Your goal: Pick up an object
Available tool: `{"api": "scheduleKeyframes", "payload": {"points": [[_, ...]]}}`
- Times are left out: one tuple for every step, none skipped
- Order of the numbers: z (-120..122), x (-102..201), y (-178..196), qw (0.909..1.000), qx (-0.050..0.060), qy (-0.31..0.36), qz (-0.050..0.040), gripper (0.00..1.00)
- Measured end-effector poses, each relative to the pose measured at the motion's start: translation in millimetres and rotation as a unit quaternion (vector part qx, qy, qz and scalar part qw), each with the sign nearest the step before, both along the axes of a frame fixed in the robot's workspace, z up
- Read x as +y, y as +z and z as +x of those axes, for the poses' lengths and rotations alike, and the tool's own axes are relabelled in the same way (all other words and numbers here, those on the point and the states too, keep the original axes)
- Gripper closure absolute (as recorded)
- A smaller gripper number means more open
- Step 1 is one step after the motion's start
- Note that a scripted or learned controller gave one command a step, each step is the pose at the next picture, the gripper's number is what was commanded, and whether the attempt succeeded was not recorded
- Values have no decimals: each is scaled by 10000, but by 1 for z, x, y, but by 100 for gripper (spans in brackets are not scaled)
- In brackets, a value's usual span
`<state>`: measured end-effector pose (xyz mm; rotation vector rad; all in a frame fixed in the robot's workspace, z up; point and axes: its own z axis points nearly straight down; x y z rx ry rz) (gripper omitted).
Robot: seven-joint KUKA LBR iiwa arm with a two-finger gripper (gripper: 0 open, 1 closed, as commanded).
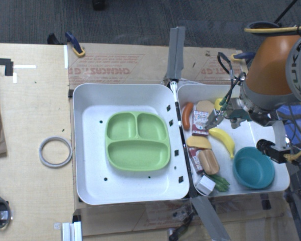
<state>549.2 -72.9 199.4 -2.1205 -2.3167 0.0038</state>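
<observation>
Looking down on the bench: two white bins side by side. Left bin [85,149] holds a pale green divided plate [138,140], three compartments, lying flat near the middle.

Right bin [283,179] holds the clutter. Along its left wall, top to bottom: an orange-red sausage-shaped piece [187,115], upright along the wall; a small red-and-white printed packet [200,122]; a tan rounded piece [205,106] above it; a yellow-tan slab [199,142]; a brown bread-like roll [208,161]; a small white block [205,185] touching something green [221,183] at the bottom edge. A yellow banana [223,139], curved, glossy, unmarked, lies just right of the packet, its upper end near the gripper. A teal bowl [253,167] sits upright at the lower right of the bin.

Arm enters from the right, orange band over the bin's upper right corner. Gripper [215,118] sits low over the bin, beside the packet and just above the banana's upper end. Fingers are dark and thin against the clutter; I cannot tell how far apart they stand, nor whether anything lies between them. No object is seen lifted.

Outside the bins, on the left of the bench: a grey tape ring [55,151], lying flat.
</observation>
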Motion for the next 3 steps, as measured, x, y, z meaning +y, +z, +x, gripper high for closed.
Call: {"api": "scheduleKeyframes", "payload": {"points": [[-37,-42,-108,9996,-2,-299,6,0],[-37,-43,-100,9995,-1,-318,5,100],[-37,-43,-100,9995,-1,-311,7,0]]}}
